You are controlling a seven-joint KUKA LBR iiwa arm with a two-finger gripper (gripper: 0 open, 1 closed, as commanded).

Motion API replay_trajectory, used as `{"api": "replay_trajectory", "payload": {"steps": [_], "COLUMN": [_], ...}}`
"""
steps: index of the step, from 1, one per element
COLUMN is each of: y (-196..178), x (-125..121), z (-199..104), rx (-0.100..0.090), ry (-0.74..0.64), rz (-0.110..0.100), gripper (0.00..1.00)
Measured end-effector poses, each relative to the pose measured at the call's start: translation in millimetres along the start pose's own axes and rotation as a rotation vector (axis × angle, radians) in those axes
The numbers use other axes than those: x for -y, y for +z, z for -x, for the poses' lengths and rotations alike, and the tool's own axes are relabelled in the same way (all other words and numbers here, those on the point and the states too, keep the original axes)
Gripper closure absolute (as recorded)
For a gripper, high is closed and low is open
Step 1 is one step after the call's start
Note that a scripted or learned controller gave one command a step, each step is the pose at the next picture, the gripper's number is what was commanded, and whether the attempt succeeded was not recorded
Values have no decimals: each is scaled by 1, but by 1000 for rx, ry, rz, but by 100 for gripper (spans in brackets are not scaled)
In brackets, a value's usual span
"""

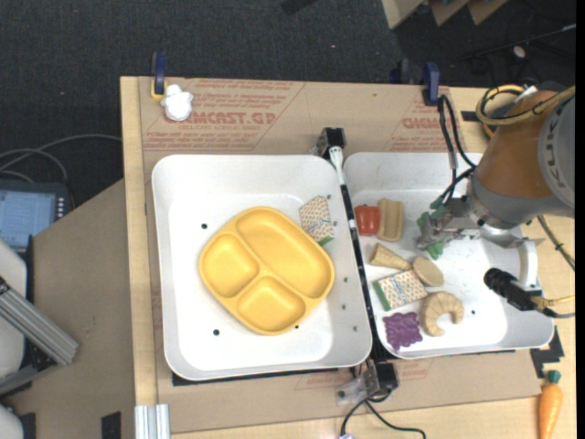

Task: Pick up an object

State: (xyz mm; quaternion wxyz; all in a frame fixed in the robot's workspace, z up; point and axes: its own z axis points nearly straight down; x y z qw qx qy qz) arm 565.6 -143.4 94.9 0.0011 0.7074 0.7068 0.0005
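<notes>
The toys lie in the right bin [512,332]: a red piece [367,219] and a tan block [391,219] at the far left, a wedge [388,258] and a tan oval [427,271] in the middle, then a patterned card [400,288], a croissant [442,310] and purple grapes [402,328] nearer. The gripper [439,231] hangs low over the far middle of this bin, just beside something green [428,220] — whether it is spread or pinching I cannot tell, and nothing shows between its fingers. I judge the step as the approach, with no grasp made yet. The next move calls for a straight descent on one piece that has free sides; the oval and the green thing are closest. The bin's right half is bare and gives room for the arm. The toys crowd together at the left, close to the wall shared with the left bin [174,245], where a yellow tray [265,268] lies.
</notes>
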Motion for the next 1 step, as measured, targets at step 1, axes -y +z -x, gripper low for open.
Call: {"api": "replay_trajectory", "payload": {"steps": [1], "y": [-97], "x": [-80], "z": [-88], "rx": [-3], "ry": [-13], "rz": [15], "gripper": [100]}}
